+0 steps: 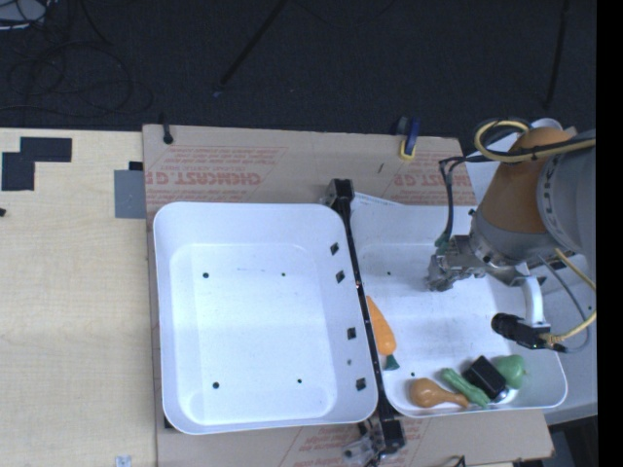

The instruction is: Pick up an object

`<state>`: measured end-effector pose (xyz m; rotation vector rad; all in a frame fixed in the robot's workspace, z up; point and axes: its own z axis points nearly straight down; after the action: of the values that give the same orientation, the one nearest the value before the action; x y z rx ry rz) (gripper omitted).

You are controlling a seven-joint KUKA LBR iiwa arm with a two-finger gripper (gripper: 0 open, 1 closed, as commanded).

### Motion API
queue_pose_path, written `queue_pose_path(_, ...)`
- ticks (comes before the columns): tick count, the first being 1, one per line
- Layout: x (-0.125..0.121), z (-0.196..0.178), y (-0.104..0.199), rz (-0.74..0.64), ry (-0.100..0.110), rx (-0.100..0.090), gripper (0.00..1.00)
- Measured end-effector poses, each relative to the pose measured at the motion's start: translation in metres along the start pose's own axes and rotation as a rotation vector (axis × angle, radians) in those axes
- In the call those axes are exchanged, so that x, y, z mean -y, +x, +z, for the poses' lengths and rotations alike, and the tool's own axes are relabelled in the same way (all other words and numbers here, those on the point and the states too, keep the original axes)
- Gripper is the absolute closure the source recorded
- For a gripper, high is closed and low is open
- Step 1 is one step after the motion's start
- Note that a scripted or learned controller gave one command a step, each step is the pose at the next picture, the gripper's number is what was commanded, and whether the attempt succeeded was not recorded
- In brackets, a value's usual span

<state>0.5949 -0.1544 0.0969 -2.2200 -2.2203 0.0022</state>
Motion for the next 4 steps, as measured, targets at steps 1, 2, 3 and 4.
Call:
queue_pose_path(1, 0.001, -0.009, -0.001, 0.001, 0.002, 0.0, 1.0)
queue_pose_path(2, 0.005, 0.011, 0.042, -0.002, 0.002, -0.001, 1.0)
queue_pose_path(3, 0.005, 0.0, 0.04, 0.001, 0.003, -0.001, 1.0)
queue_pose_path(4, 0.048, -0.159, 0.092, -0.005, -0.012, -0.002, 1.0)
